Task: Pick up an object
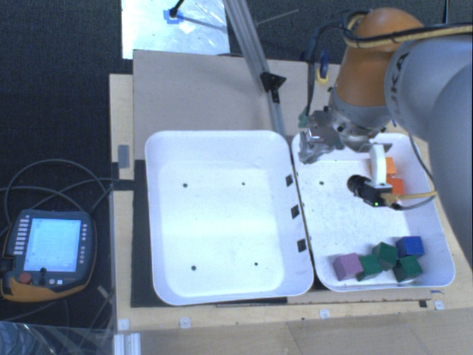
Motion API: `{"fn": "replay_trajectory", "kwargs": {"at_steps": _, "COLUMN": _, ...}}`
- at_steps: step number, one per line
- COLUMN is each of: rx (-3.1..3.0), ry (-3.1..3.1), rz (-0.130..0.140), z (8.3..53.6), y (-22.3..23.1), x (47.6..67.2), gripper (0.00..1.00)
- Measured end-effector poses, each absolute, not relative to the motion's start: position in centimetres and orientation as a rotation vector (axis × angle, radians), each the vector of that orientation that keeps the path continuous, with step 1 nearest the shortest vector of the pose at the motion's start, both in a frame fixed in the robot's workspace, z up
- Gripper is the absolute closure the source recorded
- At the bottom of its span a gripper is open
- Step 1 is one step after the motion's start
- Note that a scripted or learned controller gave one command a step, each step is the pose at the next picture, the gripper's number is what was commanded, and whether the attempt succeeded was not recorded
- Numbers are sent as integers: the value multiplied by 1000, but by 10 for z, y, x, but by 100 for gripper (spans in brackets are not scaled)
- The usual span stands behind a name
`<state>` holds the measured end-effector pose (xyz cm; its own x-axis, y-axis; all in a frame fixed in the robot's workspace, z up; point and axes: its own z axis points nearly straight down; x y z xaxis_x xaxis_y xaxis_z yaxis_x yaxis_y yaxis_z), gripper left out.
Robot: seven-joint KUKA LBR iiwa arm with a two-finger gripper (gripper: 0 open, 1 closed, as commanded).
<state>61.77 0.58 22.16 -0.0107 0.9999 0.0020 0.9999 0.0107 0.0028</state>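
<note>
Blocks [378,261] sit untouched at the lower right of the right bin [329,220] as my gripper [314,148] hovers upper right, finger state unclear from here; pick not yet made.

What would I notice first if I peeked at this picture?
The big grey arm with its orange band reaching in from the right over the right bin. Next, the colourful blocks huddled in that bin's near corner: a pink block, green blocks and a blue block. A handheld control screen lies far left.
</note>
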Motion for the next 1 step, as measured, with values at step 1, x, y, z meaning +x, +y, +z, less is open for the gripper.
{"fn": "replay_trajectory", "kwargs": {"at_steps": 1, "rx": 2210, "ry": 2231, "rz": 5, "z": 219, "y": 52, "x": 632, "gripper": 100}}
